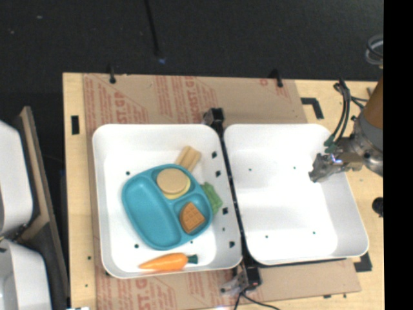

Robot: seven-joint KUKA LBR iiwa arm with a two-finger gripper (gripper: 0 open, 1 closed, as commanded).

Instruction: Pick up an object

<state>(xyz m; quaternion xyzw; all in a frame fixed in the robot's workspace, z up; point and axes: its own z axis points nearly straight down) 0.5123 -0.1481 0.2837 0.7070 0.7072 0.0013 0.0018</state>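
My gripper hangs low over the right bin, close to the wall nearest my own arm, tilted in toward the bin floor. Spread or pressed together? At this slant it is a small grey lump and I cannot tell. Nothing shows in its grasp.

Every candidate sits well apart from the gripper, across the seam where the two bins touch, in the left bin. Farthest along is the blue tray, lying flat, with a round tan biscuit in one compartment and a brown waffle piece in the one beside it. They rest there as served food would, low inside the rims, so I judge them awkward to pinch. A wooden block pokes out from the tray's far edge, and a green piece lies against the tray edge nearest my gripper.

The carrot lies alone on the bin floor, just beside the tray and clear of the wall. That looks to me the easiest pick: long, narrow, open on both sides. My reckoning is that the pick is not yet begun, and the reach across the seam comes first.
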